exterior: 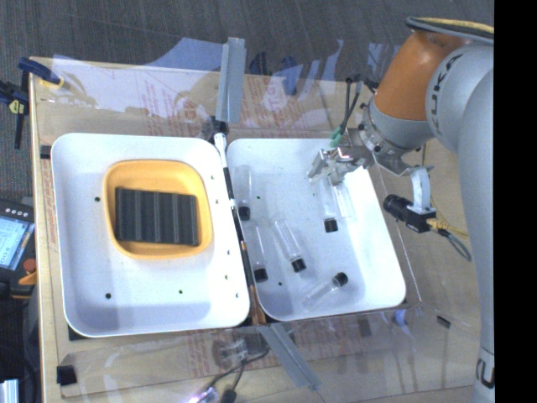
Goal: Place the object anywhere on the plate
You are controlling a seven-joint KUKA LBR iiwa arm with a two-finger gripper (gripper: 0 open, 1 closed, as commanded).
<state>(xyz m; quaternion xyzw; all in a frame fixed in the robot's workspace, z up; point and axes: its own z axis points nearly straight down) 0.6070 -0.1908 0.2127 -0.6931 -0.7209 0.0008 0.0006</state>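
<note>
Claw (333,163) hangs just above clear vial (337,204) in right bin (382,263).

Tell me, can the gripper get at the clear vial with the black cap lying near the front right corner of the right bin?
Probably yes. The vial lies alone on the right bin floor, with nothing on top of it and other vials apart from it. The gripper hangs over the same bin's back part, so it seems a short move forward.
</note>
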